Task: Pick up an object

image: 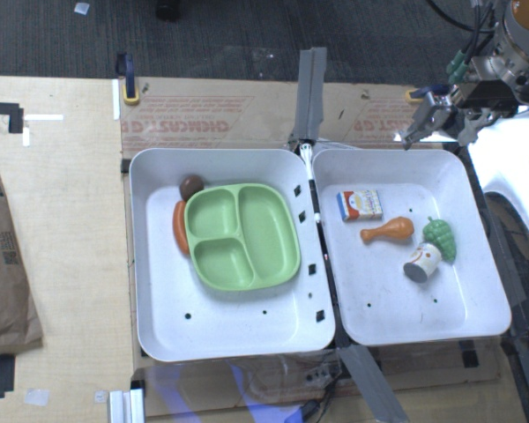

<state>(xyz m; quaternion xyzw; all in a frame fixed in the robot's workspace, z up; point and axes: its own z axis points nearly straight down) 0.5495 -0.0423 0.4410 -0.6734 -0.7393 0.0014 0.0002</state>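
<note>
Gripper (436, 117) hovers beyond the right bin's (476, 324) far rim; you cannot tell its state. Your drumstick (388, 231) lies below-left, long axis crosswise.

Green divided plate (243, 235), orange drumstick (388, 231) (white bins (159, 324) beneath)

1. Illumination: bright, even, from overhead; the white bins (159, 324) show no hard glare.
2. Shadows: soft and short, lying close under the green tray (242, 234).
3. Overexposure: a white area at 3 o'clock is blown out.
4. Focus: moderate overall; small print on the box (360, 204) is unreadable.
5. Floor at 12 o'clock: dim.
</note>
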